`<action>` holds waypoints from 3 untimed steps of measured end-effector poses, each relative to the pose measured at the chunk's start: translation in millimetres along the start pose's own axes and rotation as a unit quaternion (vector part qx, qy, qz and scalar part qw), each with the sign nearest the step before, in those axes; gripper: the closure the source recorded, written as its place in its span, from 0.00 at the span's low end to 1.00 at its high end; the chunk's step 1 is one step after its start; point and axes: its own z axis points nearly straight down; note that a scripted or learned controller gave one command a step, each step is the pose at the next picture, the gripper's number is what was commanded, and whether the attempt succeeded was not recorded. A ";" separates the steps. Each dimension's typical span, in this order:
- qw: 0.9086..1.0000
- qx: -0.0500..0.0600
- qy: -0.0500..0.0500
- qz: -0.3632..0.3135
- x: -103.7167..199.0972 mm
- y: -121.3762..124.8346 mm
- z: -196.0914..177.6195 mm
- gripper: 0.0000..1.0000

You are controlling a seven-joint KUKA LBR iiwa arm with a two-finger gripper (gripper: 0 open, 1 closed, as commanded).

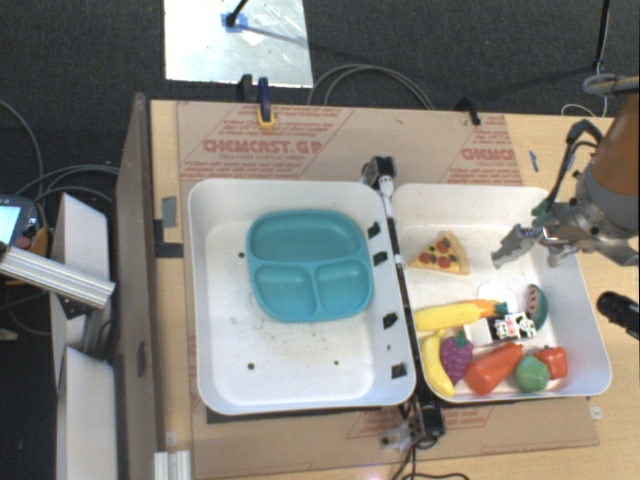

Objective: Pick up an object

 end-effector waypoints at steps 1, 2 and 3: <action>1.000 0.002 0.000 0.003 -46.3 0.9 150.0 0.00; 1.000 -0.002 0.001 -0.005 44.7 27.5 100.4 0.00; 1.000 -0.003 0.001 -0.001 23.7 75.2 157.8 0.00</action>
